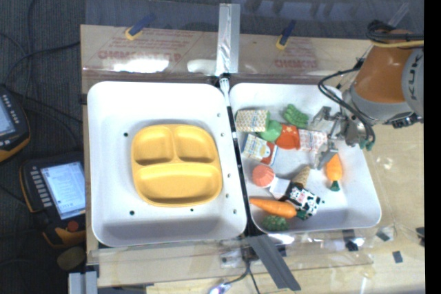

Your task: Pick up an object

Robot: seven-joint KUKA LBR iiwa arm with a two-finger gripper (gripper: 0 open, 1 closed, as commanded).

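On the left of the surface, a brown board with faint reddish printing too blurred to read, sits the left bin, a smooth white plastic tub with rounded corners. In it lies a glossy yellow tray, rounded and moulded into three compartments: two small ones at the far side and one wide one at the near side.

A strip of shiny silver tape runs down to the seam between the bins. The right bin, of the same white plastic, holds a jumble of small toys. Near its left wall lie two printed cartons, a pale checked one and a small one with green and yellow marks; their writing cannot be read. Beside them are a green leafy piece, a red-orange piece, a round pinkish-red ball, a long orange carrot with a green top, and a black-and-white spotted cow figure.

Further right, a small orange carrot with a green stem lies just beside the metallic end effector, which hangs over the bin's right half. Whether its fingers are spread or closed cannot be told, and nothing is seen held between them.
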